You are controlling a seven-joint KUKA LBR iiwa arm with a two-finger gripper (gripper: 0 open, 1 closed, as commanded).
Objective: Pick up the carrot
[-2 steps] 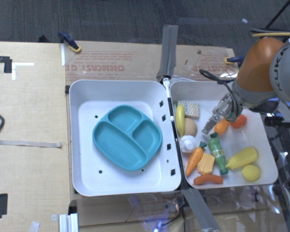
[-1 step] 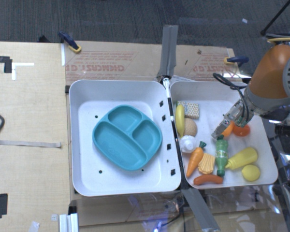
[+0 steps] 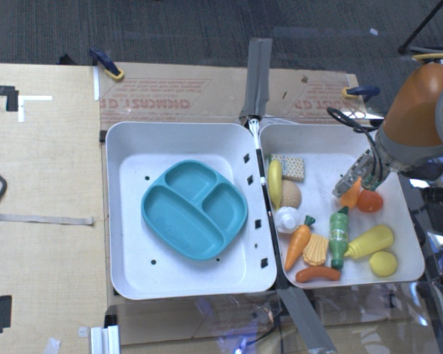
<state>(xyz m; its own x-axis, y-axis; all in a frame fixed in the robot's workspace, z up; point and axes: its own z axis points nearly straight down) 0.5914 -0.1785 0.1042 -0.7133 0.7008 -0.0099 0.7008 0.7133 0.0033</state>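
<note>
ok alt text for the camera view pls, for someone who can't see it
A grey and orange robot arm reaches its end effector into the right bin of toy food, where a carrot lies near the middle. The left bin holds a blue divided plate.

Fixed above the bench, looking down at a slant on the divider (image 3: 257, 190) between the two bins; set far enough back to take in both bins whole, left and right of that divider, plus floor beyond its far end.
</note>
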